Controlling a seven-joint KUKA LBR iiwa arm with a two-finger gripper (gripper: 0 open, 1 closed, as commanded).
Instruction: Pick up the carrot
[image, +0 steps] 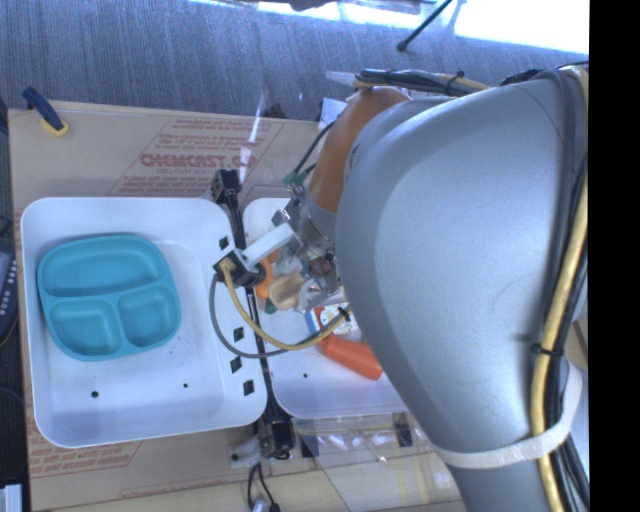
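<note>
Over the right-hand shallow white plastic bin (330, 400) I saw the big grey arm (460, 270) filling most of my feed, reaching in from the right with its orange band (345, 130) showing up near the top. Its jaws (285, 285) sat low over the left part of that bin, close to the black divider (245, 300) between the two bins, and a white block on the wrist pointed toward that divider. I could not tell whether the jaws were wide or narrow; the wrist hardware and a looping yellowish cable (230, 320) cluttered that spot, and something tan and orange sat right under them that I could not identify. The orange tapered carrot (352, 357) lay on the floor of the right bin, below and to the right of the jaws, tilted, with its far end hidden beneath the arm. From what I saw it was apart from the jaws, not between them. A small item with red, white and blue (330, 318) lay just above the carrot. In the left white bin (60, 400) a teal three-compartment plastic tray (105, 293) rested flat, well apart from the arm. Both bins sat on a brown cardboard-covered surface (150, 150) printed with red lettering.
</note>
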